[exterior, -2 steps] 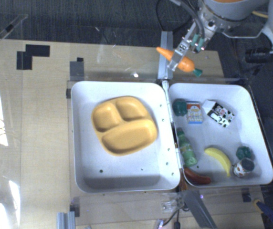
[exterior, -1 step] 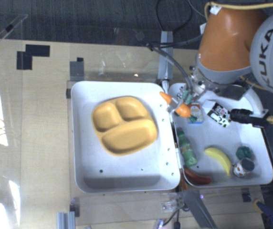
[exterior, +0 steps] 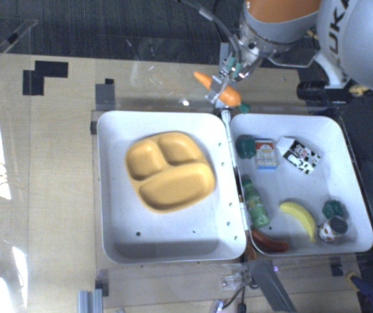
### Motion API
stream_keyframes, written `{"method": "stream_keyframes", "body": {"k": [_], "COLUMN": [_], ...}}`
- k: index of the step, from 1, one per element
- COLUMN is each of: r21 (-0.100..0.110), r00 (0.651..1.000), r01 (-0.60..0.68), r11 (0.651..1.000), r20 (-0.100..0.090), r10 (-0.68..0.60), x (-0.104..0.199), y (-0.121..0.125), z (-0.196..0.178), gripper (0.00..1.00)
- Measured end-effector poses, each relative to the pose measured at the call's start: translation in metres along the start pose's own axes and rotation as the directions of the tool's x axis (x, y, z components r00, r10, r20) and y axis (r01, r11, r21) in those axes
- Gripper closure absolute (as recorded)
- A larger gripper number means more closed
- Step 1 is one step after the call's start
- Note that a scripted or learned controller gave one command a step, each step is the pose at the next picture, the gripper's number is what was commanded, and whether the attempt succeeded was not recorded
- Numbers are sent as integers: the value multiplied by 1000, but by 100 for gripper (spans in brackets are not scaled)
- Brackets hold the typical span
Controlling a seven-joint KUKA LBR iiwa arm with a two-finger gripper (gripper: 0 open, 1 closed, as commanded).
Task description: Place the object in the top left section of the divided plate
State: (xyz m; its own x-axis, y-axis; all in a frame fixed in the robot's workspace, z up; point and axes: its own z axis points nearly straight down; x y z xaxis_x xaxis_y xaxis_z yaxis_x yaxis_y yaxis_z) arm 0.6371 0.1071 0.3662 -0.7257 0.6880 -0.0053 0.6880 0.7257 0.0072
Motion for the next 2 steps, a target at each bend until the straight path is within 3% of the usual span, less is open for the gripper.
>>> {"method": "stream_keyframes", "body": {"k": [1, 2], "r21": [2, 2], "r00": [985, 980], "r01": [171, 198], "r11": [985, 980], "r20": [-3, -4], "r10": [-171, -198], "x": [47, 100], "y": [-57, -77], "z": [83, 137], "gripper": [100, 100]}}
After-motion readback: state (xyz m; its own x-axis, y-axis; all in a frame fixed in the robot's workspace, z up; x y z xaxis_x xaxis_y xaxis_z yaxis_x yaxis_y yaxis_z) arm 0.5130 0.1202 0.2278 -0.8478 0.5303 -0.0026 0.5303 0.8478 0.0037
